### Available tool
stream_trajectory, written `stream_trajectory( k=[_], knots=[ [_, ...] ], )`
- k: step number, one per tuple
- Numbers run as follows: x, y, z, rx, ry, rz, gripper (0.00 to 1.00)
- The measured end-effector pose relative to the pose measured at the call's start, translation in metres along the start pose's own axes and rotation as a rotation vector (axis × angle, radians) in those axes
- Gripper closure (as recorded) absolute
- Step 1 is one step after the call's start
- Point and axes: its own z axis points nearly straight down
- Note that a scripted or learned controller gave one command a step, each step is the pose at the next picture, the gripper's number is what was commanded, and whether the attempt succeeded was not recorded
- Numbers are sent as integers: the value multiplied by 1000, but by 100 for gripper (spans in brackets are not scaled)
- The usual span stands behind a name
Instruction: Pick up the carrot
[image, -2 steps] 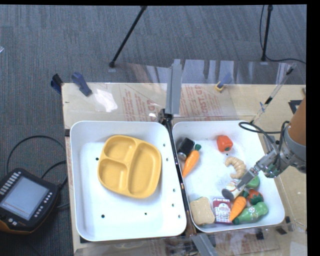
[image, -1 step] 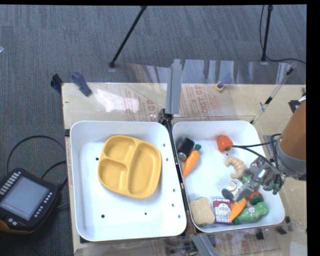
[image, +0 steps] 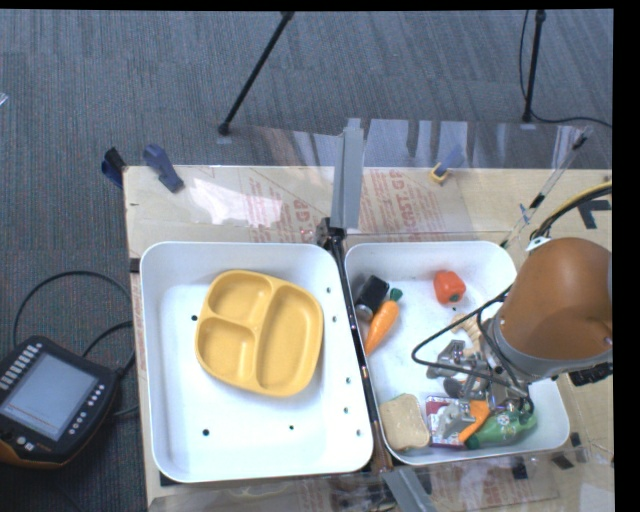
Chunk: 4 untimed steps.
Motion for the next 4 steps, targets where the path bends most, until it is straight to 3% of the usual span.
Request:
stream_trajectory(
  k=[1, 2, 3, 4],
  knots=[
    [-16, -37, -67, 2, -11, -121, 0],
    [-19, -98, -94, 2, -8, -346, 0],
    [-35, -91, -186, 6, -17, -416, 0],
    [-13, -26, -223, 3, -11, -777, 0]
  ],
)
